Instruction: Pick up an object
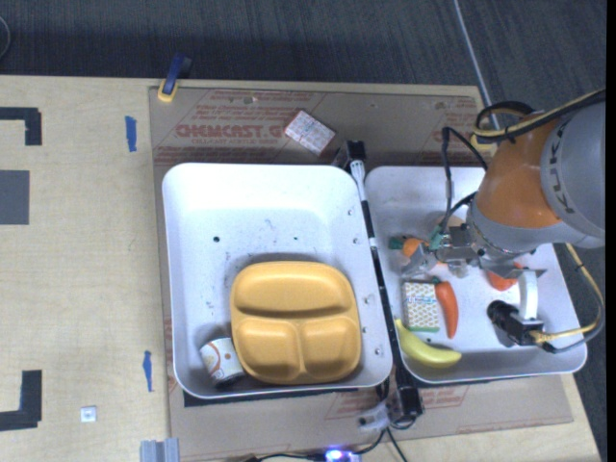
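Starting nearest you, the banana (427,347) lies along the right bin's (568,362) front edge. Behind it sit the green packet (421,305) and carrot (448,307), its long axis running front-to-back, just in front of the gripper (454,250). You cannot tell its state. Farther left, the yellow tray (295,320) is well apart.

The pale wooden desk (77,287) carries a brown printed board (241,123). On the board sit two white bins, touching: left bin (192,219) at nine o'clock, right bin (409,186) at three. A small patterned card (309,131) lies at twelve.
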Available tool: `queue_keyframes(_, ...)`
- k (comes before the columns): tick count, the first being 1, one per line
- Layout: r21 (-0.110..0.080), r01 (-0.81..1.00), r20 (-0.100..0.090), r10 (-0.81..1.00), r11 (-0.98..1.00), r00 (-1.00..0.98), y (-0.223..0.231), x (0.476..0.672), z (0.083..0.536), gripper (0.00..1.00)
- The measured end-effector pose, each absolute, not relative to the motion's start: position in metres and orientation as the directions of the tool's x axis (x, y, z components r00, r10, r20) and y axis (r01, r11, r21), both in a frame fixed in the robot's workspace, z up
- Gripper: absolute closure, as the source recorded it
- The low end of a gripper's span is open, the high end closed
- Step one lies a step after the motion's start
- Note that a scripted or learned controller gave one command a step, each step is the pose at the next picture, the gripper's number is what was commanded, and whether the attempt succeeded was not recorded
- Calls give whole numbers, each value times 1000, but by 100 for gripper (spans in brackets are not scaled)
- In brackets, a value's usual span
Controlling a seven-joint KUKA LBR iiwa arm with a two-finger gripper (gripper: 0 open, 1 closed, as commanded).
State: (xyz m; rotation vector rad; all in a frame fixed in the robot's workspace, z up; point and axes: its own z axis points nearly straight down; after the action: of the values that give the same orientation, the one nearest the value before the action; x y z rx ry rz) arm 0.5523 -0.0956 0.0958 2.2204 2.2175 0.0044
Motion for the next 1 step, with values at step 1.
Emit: queue_keyframes(1,7,1000,-1,1000,-2,2,-95,553,106,100)
